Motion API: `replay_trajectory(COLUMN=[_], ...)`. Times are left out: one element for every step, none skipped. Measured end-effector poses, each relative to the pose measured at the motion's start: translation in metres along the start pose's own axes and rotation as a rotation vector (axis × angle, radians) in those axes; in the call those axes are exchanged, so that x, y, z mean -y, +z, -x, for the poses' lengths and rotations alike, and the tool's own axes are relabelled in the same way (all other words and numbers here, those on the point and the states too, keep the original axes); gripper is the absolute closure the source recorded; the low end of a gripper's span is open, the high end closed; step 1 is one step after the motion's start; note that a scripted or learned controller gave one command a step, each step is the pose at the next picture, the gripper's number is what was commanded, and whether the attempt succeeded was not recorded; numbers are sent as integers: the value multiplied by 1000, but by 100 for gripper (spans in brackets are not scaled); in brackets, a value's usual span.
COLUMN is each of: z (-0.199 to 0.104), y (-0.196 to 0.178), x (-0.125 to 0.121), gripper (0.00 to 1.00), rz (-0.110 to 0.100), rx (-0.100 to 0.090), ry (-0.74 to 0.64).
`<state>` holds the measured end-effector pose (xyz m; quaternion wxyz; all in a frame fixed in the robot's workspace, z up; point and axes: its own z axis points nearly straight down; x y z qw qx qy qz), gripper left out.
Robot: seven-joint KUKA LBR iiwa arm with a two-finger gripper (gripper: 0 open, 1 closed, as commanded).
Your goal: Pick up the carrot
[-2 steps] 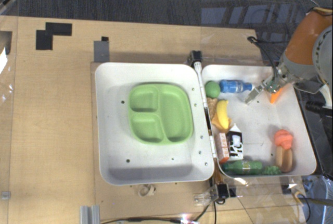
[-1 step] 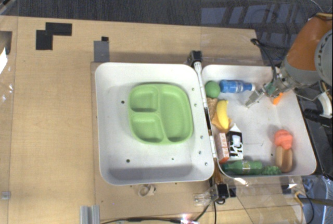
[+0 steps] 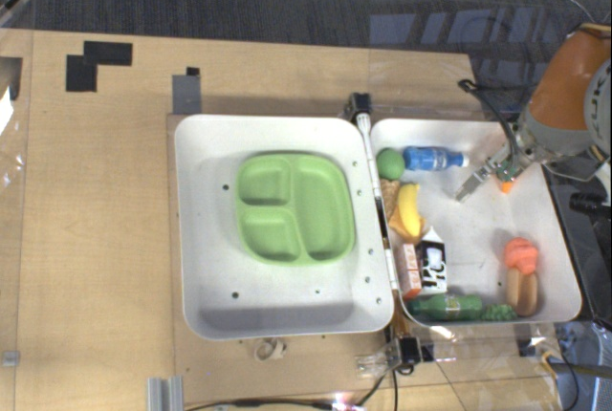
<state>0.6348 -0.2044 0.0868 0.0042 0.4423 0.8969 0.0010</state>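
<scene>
Upper right of the right bin (image 3: 564,237): hand (image 3: 497,172), tilted; whether it is parted or closed cannot be told. Carrot: small orange tip (image 3: 506,186) just beside and below the hand, uncertain. Left of hand: blue bottle (image 3: 432,158), green ball (image 3: 389,163), banana (image 3: 408,209). Well below: orange item (image 3: 521,253), cucumber (image 3: 447,307). Far left: left bin (image 3: 201,208) with green tray (image 3: 293,207).
</scene>
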Motion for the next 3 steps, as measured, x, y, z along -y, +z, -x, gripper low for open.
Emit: replay_trajectory(z=[8, -2, 0], y=[-3, -1, -16], x=[-10, 2, -1], gripper=[0, 0, 100], rz=[3, 2, 9], rx=[5, 2, 13], ry=[-315, -261, -266])
